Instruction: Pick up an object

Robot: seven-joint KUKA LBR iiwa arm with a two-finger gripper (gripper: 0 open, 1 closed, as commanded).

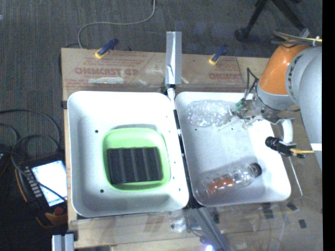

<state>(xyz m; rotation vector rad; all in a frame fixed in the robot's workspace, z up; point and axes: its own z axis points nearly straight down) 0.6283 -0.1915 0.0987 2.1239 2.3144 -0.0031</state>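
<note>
Two white bins sit side by side on the desk point(78, 69). The left bin point(84, 119) holds a green tray point(136, 140) with a dark ribbed middle, lying flat near the bin's center.

The right bin point(272, 182) holds two clear things. A crinkly clear wrapper point(207, 113) lies at the far edge, close to the wall between the bins. A clear bottle point(233, 178) lies on its side near the front, with something orange inside and a dark cap pointing to the right.

The grey arm point(309, 88) with its orange band point(275, 75) comes in from the right. Its jaws point(246, 109) are low over the far right part of the right bin, just beside the wrapper's right end. I cannot tell if the jaws are spread or pressed together, because they are small and blurry from here. The bottle is well apart from them.

Two clamps, blue with yellow point(106, 48), grip the back edge of the desk.
</note>
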